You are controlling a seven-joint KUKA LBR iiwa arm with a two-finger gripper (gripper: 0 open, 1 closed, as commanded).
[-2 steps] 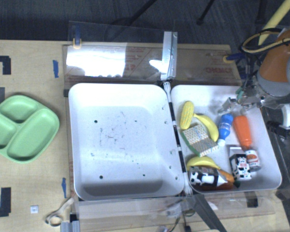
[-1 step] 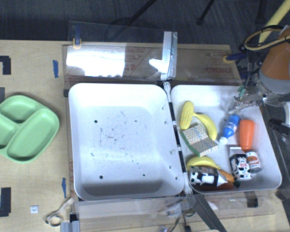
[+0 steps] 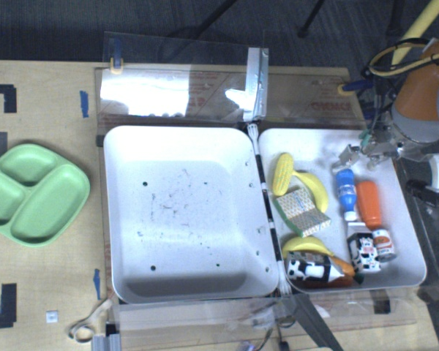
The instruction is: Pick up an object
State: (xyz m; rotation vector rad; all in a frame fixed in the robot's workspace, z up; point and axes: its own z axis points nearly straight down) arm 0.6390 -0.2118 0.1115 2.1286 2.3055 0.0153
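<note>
Bench: pale wood surface (image 3: 51, 108), w/ green three-section plastic plate (image 3: 34, 194) at left.
Left white bin (image 3: 183, 203): centre of frame.
Right white bin (image 3: 413, 251): yellow corn cob (image 3: 282, 172), bananas (image 3: 316, 189), blue bottle (image 3: 345, 189), orange bottle (image 3: 369, 202), cow-print toys (image 3: 365, 251).
Gripper (image 3: 366, 152): upper right, above the bin's far edge; finger state can't tell, nothing seen held.

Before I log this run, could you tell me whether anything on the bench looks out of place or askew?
Nothing looks spilled or damaged. The only oddity is crowding: every object sits jumbled in the right bin, with a banana lying over the cow-patterned bottle. The green divided plate sits on the bench, outside both bins.
</note>
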